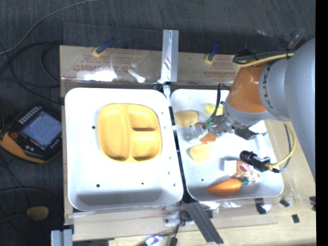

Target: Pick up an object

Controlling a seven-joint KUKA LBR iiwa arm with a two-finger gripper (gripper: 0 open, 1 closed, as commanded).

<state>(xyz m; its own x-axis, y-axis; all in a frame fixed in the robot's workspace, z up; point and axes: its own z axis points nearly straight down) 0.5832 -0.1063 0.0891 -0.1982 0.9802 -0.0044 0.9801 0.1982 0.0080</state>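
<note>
My gripper (201, 131) is low in the right bin (266, 188), at its upper left part, on the grey arm with the orange band (248, 94). A small orange piece (208, 137) lies right against the gripper's tip; I cannot tell whether it is held. A pale yellow piece (185, 118) lies just up-left of the gripper, and a small bright yellow piece (210, 108) sits above it. Below the gripper rests another pale yellow wedge (200, 152). An orange carrot-like object (224, 187) lies near the bin's front edge.
The left bin (82, 188) holds a yellow divided tray (129, 131). In the right bin a small white block (229, 164) and a multicoloured object (249, 173) lie at the lower right. A black cable end (254, 159) hangs over that area. The arm covers the bin's upper right.
</note>
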